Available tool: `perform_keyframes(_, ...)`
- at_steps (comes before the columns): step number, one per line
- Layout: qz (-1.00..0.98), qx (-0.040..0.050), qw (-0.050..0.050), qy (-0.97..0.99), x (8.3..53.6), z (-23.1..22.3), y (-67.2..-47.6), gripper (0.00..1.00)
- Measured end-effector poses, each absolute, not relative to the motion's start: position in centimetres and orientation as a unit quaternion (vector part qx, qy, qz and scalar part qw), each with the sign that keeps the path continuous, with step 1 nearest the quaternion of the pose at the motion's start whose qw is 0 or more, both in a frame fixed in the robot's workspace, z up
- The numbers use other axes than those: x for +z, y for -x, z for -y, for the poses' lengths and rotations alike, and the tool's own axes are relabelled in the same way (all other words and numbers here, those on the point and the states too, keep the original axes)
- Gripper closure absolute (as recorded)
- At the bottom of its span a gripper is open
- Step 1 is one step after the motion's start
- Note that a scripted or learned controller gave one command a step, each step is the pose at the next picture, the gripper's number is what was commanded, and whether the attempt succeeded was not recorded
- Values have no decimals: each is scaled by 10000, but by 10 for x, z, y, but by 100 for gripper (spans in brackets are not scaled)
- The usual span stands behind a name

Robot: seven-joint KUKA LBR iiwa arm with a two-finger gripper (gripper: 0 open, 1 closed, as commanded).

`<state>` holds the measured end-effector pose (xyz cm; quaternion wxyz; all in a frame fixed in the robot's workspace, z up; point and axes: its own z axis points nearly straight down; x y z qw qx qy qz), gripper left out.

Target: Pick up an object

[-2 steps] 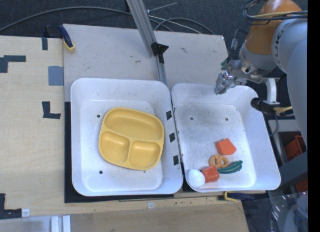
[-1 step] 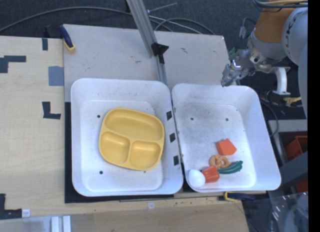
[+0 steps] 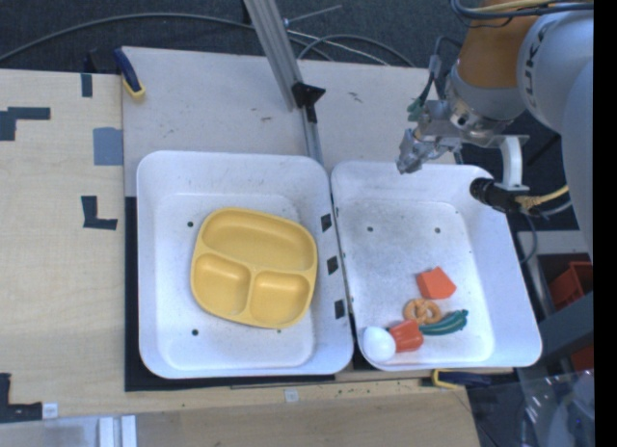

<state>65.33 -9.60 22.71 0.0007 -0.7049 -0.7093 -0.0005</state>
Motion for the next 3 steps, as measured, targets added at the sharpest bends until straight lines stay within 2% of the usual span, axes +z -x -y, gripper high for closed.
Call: perform_keyframes(3,7092,11,17,7050,219,-52,-612,100)
